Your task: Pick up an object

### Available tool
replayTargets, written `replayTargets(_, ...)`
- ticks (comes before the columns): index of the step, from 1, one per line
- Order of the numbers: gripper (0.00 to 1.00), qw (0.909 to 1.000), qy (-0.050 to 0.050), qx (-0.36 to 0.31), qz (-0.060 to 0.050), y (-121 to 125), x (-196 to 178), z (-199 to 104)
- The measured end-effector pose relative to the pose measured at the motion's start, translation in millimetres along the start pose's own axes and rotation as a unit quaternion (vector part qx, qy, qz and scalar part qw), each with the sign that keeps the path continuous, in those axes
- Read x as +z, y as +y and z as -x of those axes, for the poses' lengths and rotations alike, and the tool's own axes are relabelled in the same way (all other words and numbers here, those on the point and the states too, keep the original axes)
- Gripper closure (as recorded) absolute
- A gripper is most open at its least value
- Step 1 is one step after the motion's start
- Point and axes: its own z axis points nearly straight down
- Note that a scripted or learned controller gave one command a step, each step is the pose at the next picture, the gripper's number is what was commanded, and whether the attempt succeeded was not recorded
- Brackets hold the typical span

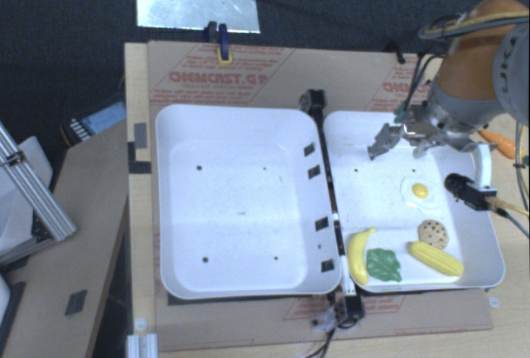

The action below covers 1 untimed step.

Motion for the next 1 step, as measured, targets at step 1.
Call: replayTargets(1, 0.00, 1.0000, 0.001, -0.003, 0.004, -21.7, -82.2, -52.0)
